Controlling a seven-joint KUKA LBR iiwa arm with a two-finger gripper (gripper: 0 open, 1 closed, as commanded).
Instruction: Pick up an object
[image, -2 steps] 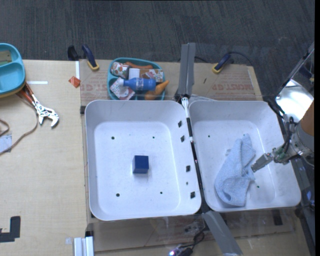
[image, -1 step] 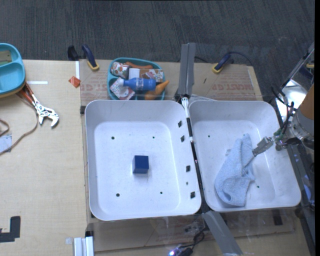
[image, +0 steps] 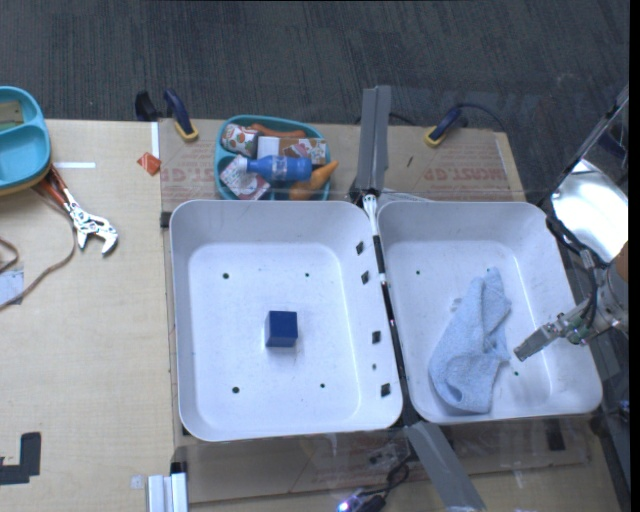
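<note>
A small blue cube (image: 282, 328) lies near the middle of the left bin (image: 200, 260). A crumpled grey-blue cloth (image: 475, 345) lies in the right bin (image: 440, 240), towards its front. My gripper (image: 532, 345) reaches in from the right edge and sits low over the right bin's floor. Its tip points left and ends just to the right of the cloth, close to it. Nothing shows in its grasp.
Behind the bins stands a teal bowl (image: 272, 160) holding several small packaged items. A wrench (image: 90, 228) and a teal tray (image: 20, 135) lie on the wooden bench at the left. A raised divider (image: 378, 290) separates the two bins.
</note>
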